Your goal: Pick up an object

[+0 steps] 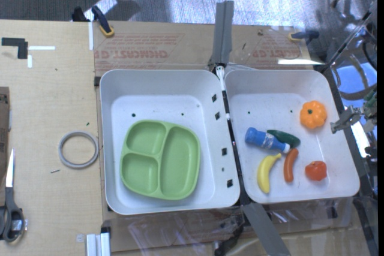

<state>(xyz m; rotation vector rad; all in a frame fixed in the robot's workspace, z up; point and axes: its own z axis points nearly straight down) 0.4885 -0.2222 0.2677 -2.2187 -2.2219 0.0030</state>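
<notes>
at the far left edge of the frame, scissors (11, 213) lie on the worktop (48, 87), and a roll of tape (78, 149) sits a little to their right, just beside the left bin (114, 129). a yellow-handled clamp (103, 22) grips the worktop's far edge in the upper left.

the left bin holds a green divided plate (160, 159) with three compartments, lying flat in the bin's lower half.

the right bin (282, 99) carries the loose objects, all in its right and lower part — a blue bottle (262, 139) lying on its side, touching a dark green piece (284, 136) at its right end; a yellow banana (266, 171) below them; an orange-red sausage (290, 165) just beside the banana; a red tomato (315, 171) near the lower right corner; and a small orange pumpkin (313, 115) near the right wall.

at the right edge of the frame, a bit of metal shows by the bin's rim; whether it is the end effector, and how it stands, i cannot tell.
</notes>
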